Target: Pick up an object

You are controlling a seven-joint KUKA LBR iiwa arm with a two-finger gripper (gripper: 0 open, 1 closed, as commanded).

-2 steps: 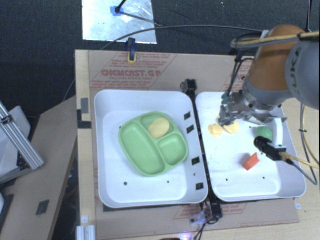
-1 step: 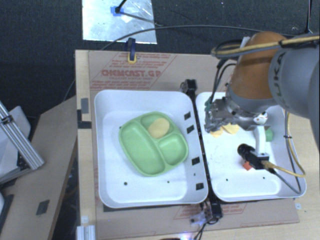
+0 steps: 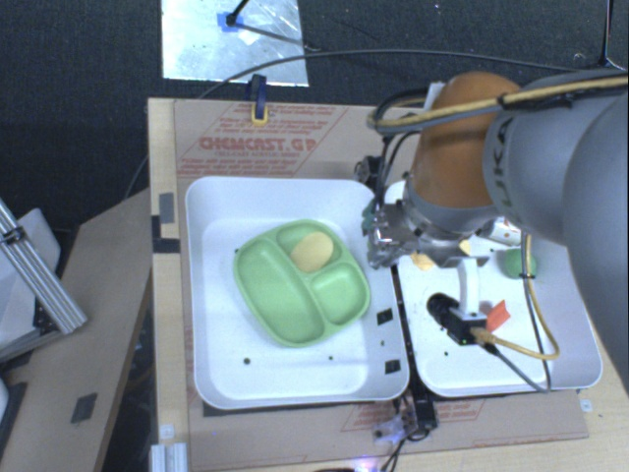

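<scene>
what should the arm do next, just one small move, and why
Probably shift a little further over the right bin and line up above one loose piece there, such as the orange piece. The gripper hangs at the seam between the two bins, with nothing seen held. The yellow object lies in the green divided plate in the left bin.

You have two white bins: left bin (image 3: 211, 293), right bin (image 3: 580, 357). In the left bin: one green divided plate (image 3: 295, 298), holding one yellow object (image 3: 313, 252). In the right bin: one orange piece (image 3: 497, 314), one green item (image 3: 511, 261).
</scene>
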